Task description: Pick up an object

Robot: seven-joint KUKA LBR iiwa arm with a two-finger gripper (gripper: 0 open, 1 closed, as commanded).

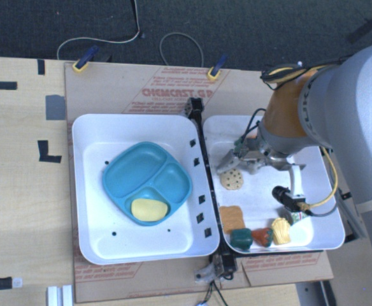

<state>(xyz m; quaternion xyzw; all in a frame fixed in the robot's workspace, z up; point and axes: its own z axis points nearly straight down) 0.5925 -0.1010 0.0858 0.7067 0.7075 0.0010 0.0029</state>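
Observation:
My gripper is low in the right bin, near its left wall, just above a round tan cookie. Further toward the front of that bin lie a tan cracker-like square, a dark green piece, a small red piece and a yellow piece. In the left bin sits a blue divided plate with a yellow oval in its front compartment. The arm's wrist and orange band cover the back of the right bin.
A black divider runs between the two bins. A black-and-white cable fitting hangs off the wrist over the right bin's middle. Cables and two clamps lie at the back edge of the board.

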